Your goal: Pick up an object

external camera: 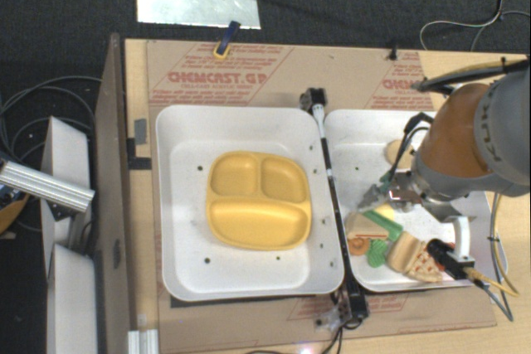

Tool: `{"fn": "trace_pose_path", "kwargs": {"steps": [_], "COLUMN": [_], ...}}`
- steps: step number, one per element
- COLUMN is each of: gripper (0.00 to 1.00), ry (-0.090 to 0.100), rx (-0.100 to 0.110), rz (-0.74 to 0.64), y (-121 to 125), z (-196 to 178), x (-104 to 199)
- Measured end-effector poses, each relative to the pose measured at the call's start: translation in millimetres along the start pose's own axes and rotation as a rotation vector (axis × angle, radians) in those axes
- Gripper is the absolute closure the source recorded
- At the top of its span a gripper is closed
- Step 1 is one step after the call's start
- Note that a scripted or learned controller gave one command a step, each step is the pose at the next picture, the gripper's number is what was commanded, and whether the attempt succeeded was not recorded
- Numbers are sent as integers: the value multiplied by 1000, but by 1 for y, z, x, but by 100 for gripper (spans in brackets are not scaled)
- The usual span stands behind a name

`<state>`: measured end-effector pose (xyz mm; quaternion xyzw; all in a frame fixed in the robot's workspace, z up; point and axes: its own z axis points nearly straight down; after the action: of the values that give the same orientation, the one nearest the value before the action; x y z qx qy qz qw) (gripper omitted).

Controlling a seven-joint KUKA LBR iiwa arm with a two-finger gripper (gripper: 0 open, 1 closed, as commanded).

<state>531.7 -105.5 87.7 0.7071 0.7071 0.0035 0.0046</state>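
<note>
Nearest the camera, at the bench's front edge, lies a tan wedge like a pizza slice (412,255), flat and speckled, just below and a little right of my pincer (383,193). I cannot tell how my pincer stands, for my own grey wrist and orange band (455,138) cover most of it. Directly under it sits a green, ribbed piece (383,221), oblong and smooth like moulded plastic, and that is my likeliest target; a second darker green bit (377,255) lies beyond it toward the front. Beside these, to my pincer's left and below, is a pale slab bearing a small orange ring (359,244). These toys crowd together, touching or nearly so, which means I should come straight down on the green piece across its narrow width, and avoid nudging the neighbours. Behind my pincer a round beige item (397,151) peeks out. All rest in the right-hand white bin (355,137), glossy and shallow. Far to my pincer's left, the other bin (187,178) holds a yellow divided plate (259,201), matte, with three hollows.
</note>
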Motion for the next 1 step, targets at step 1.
{"fn": "trace_pose_path", "kwargs": {"steps": [1], "gripper": [0], "ry": [2], "rx": [12], "rz": [0], "y": [-45], "z": [3], "x": [8]}}
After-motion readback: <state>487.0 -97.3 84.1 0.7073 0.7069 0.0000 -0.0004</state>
